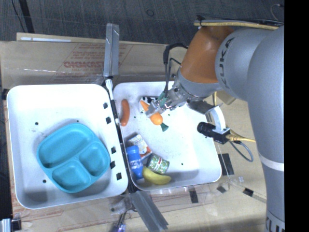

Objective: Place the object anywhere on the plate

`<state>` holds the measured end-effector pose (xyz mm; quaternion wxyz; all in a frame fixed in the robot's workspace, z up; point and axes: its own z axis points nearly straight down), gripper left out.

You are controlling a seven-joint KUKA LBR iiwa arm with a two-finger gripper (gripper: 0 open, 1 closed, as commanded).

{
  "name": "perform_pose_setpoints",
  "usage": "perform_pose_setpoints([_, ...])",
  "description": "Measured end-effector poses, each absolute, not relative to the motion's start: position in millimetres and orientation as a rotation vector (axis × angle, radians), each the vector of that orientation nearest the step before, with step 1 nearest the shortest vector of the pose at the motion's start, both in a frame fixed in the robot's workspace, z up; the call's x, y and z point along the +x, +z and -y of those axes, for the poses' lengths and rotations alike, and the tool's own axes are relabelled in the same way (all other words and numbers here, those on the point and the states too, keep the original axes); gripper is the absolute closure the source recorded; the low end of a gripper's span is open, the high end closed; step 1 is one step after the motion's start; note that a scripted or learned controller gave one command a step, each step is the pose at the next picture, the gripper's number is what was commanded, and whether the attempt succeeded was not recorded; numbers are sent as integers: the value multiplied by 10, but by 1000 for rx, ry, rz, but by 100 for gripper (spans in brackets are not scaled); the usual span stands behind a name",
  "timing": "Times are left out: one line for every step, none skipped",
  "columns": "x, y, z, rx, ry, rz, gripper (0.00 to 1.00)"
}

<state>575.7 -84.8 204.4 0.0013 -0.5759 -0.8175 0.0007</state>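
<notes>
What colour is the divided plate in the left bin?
Light blue all over; the plate shows plainly in the camera view, lying in the left bin.

Brown counter [58, 57] bearing two shallow white bins [29, 100] [203, 170] side by side, perhaps under clear sheeting.

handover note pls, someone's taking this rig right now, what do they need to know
Pincer: over the right white bin, with the small orange round toy at its tips; whether it is actually gripped can't be told.
Blue three-compartment plastic plate: in the left white bin, nothing on it.
Also in the right bin: yellow banana, blue bottle, green can, orange sausage-shaped toy.
Done: nothing placed.
Left: carry the object across and set it on the plate.
</notes>
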Motion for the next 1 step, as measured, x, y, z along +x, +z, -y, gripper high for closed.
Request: perform_pose_setpoints([5335,1907,-74,-1815,5,2560,100])
